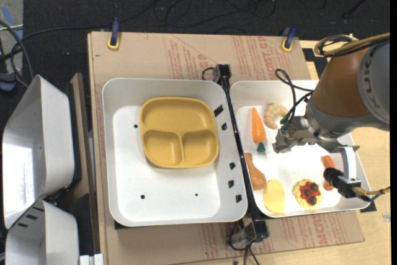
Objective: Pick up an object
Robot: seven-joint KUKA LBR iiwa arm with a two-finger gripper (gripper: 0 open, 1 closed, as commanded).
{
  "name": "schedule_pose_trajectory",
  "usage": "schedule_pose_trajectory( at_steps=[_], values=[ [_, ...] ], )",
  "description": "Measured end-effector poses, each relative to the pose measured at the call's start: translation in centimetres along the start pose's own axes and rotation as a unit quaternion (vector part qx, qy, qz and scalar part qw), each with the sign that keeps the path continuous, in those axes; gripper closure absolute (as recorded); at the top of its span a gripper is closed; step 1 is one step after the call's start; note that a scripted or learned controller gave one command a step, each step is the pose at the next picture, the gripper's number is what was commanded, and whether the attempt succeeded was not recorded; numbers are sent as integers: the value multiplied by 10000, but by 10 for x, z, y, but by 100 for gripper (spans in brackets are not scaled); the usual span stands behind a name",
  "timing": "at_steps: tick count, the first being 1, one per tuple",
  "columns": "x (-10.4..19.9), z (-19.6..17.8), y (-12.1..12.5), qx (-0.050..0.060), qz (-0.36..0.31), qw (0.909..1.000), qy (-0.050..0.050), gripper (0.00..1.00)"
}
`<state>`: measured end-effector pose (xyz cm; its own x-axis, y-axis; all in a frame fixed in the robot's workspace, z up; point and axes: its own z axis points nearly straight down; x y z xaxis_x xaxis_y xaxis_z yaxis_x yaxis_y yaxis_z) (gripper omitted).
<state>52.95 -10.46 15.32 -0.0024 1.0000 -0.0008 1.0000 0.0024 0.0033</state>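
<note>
Grey arm (353, 93) with orange band, reaching in from the right and standing high over the right bin (298, 87). Gripper (286, 137) low among the toy food, just right of the carrot (258, 124) and just below the beige lump (275, 113). Too dark and too foreshortened from above to tell whether open or shut, or whether anything is held.

Carrot lying lengthwise near the bin's left wall, thick end towards the back. Small dark green piece (261, 148) at the carrot's lower tip, close to the gripper's left side. Orange-brown drumstick (254, 174) further forward along the same wall. Yellow slice (274, 195) just beside the drumstick, at the front edge. Red-topped tart (307, 192) right of the slice and apart from it. Orange bit (327, 161) near the right wall, partly under the arm's shadow.

In the left bin (111, 133), a yellow plate (180, 132) with three compartments, lying flat in the back half, well apart from the gripper. Both bins side by side on a brown board (186, 49), with two yellow clamps (113, 41) on its back edge
</note>
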Motion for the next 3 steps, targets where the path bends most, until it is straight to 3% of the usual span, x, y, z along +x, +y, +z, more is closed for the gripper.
schedule_pose_trajectory(
  at_steps=[1,3],
  values=[
    [0,-51,1,-3,-4,10000,-1,100],
    [96,-47,-7,26,-25,10000,14,100]
  ],
)
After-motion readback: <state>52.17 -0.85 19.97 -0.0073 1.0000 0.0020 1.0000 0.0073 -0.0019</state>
